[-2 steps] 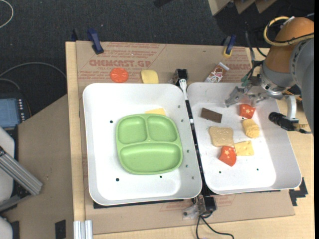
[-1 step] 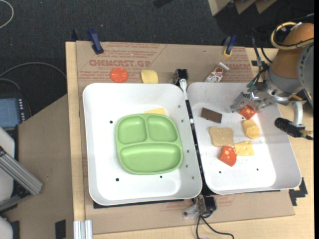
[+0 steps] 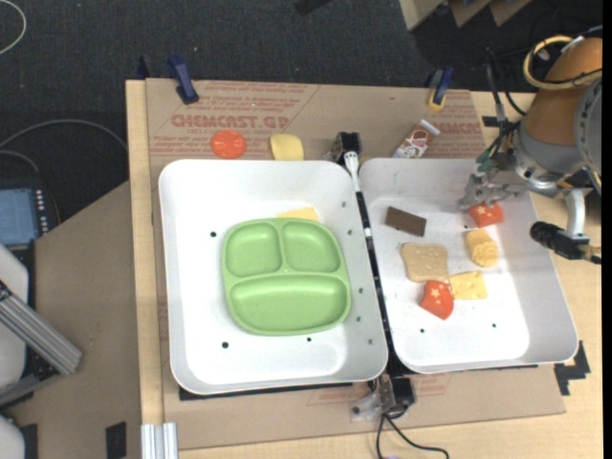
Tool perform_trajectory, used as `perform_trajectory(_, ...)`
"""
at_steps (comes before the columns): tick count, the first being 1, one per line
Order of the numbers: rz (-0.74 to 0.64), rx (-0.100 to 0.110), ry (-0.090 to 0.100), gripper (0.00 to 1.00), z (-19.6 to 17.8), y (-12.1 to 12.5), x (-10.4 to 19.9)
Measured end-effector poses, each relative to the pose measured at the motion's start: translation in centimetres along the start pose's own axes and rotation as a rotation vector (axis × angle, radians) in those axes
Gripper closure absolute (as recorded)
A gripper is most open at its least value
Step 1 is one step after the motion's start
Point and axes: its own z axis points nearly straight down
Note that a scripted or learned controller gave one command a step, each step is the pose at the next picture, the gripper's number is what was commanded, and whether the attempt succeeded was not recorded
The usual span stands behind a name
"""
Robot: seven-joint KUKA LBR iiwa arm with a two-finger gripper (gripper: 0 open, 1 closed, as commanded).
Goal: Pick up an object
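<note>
My gripper [image 3: 483, 195] hangs over the far right part of the right bin [image 3: 535, 338], at the end of the grey arm with its orange band [image 3: 574, 65]. A small red piece [image 3: 487, 215] lies directly under the gripper's tip, touching or nearly touching it. Nearby in the same bin lie a brown rectangle [image 3: 405, 221], a tan cracker [image 3: 425, 260], a yellow-orange lump [image 3: 482, 249], a yellow wedge [image 3: 468, 285] and a red strawberry-like piece [image 3: 437, 298].
The left bin [image 3: 191, 208] holds a green divided plate [image 3: 285, 275] with a yellow slice [image 3: 298, 214] behind it. On the cardboard behind the bins lie an orange disc [image 3: 228, 143], a yellow block [image 3: 286, 147] and a wrapped candy [image 3: 416, 142].
</note>
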Motion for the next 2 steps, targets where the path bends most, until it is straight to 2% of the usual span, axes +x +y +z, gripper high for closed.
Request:
perform_trajectory(1,-0.005,-0.006,0.002,1.00,-10.5,-2.6,7.0)
perform_trajectory(2,-0.003,0.005,0.005,1.00,-13.9,-8.0,12.3)
